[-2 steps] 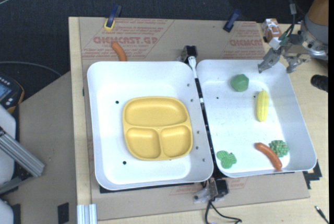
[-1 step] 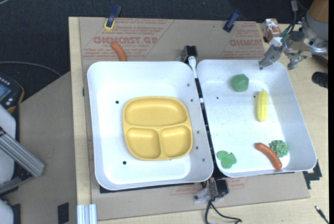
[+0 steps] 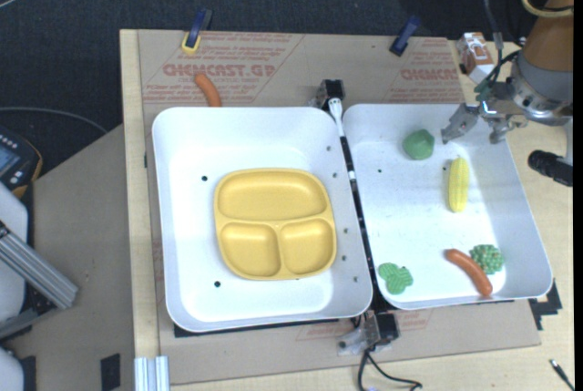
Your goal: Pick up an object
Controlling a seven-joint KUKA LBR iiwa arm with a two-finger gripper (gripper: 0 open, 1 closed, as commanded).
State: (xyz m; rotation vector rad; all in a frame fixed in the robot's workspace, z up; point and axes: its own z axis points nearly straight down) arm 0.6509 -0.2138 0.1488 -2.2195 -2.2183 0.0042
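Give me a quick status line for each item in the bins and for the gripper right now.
gripper: open, nothing between its fingers, above the right bin's far edge.
green round piece: loose in the right bin, beside the gripper.
corn cob: lying flat, untouched.
sausage: lying flat, touching the broccoli.
green leafy piece: lying near the front edge.
yellow divided tray: upright in the left bin.
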